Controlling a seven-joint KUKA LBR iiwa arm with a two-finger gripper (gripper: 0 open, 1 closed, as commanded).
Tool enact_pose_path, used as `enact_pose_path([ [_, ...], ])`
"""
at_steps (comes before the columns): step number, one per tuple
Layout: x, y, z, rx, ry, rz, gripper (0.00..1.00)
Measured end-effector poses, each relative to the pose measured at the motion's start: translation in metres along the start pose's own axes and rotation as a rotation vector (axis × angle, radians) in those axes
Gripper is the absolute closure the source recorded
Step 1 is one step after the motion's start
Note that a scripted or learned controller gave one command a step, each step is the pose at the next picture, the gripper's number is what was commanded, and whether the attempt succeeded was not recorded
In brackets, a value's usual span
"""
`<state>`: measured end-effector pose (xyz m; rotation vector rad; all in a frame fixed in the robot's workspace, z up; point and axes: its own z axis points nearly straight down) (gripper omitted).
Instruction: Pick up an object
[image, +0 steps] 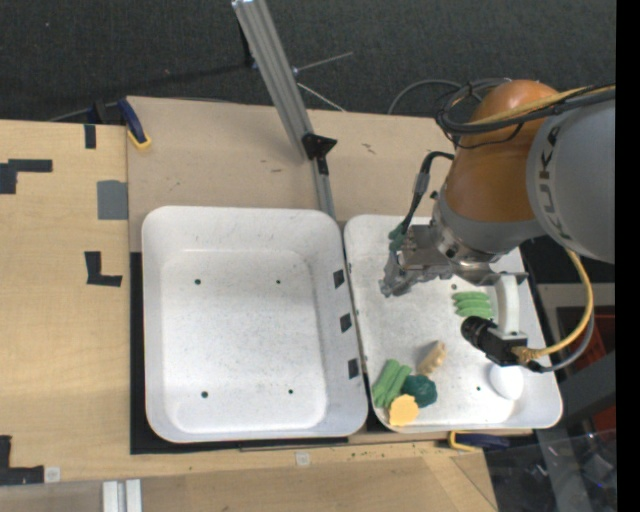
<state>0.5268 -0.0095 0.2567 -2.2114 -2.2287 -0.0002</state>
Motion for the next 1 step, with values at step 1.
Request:
enact_pose_path([
  [1, 0.0545, 0.0146, 0.0085, 0.001, -0.001, 0.001, 1.00],
])
